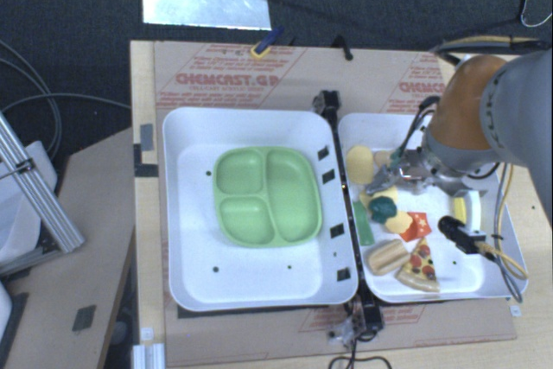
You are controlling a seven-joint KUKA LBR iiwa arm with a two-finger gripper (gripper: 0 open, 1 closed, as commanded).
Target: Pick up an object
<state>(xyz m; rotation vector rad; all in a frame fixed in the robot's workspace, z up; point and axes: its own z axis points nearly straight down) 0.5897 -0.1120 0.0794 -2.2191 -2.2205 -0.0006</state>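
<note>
My gripper (378, 182) hangs low over the left part of the right bin (495, 272), reaching in from the right. It sits just right of a pale yellow lemon-like piece (359, 160) and just above a dark teal piece (381, 206). Whether it touches either one I cannot tell. Nothing visibly hangs from it. Toy foods lie below it: a green stick (362, 226), a small yellow piece (398, 223), a red piece (417, 225), a tan bread roll (385, 255) and a pizza slice (421, 266). A yellow piece (460, 208) lies at the right, partly behind the arm.
The left bin (194, 272) holds a green divided plate (265, 195) in its middle. A black-clipped divider (337, 177) runs between the two bins. The grey arm with its orange band (471, 112) covers the right bin's upper right part.
</note>
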